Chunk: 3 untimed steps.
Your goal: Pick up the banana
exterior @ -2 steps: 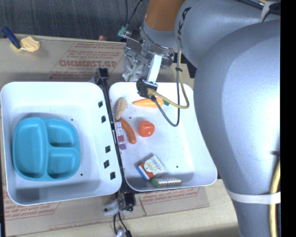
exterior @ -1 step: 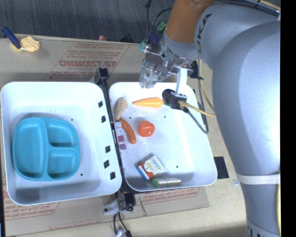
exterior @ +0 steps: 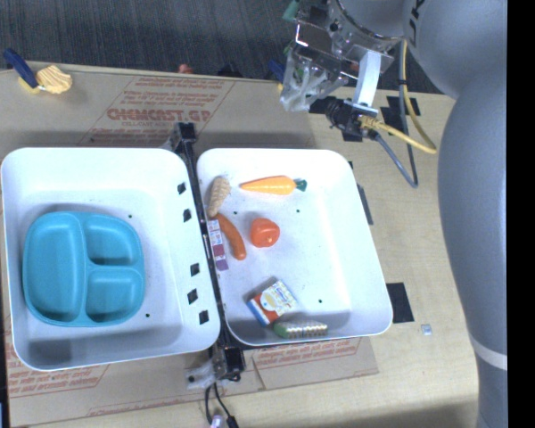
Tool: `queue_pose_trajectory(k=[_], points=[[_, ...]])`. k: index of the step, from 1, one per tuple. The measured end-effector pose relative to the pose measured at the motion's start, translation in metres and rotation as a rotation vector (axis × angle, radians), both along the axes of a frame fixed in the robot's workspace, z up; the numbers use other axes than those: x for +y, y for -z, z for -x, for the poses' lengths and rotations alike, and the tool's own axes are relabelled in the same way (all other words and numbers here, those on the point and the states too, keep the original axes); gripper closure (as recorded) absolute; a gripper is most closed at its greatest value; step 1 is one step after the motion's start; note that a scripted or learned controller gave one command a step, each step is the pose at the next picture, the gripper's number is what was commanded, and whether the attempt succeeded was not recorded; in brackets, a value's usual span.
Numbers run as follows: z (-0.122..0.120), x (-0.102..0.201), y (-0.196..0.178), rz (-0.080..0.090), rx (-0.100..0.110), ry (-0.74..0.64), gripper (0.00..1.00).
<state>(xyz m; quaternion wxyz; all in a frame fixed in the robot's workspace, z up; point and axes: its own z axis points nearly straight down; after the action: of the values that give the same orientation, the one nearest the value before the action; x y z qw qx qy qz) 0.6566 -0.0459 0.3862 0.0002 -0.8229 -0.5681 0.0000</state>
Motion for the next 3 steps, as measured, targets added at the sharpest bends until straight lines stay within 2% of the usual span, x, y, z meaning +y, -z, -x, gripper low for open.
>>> queue_pose_trajectory(k=[3], points=[[0.0, 0.004, -0.029, -0.001, 0.009, -0.024, 1.0]])
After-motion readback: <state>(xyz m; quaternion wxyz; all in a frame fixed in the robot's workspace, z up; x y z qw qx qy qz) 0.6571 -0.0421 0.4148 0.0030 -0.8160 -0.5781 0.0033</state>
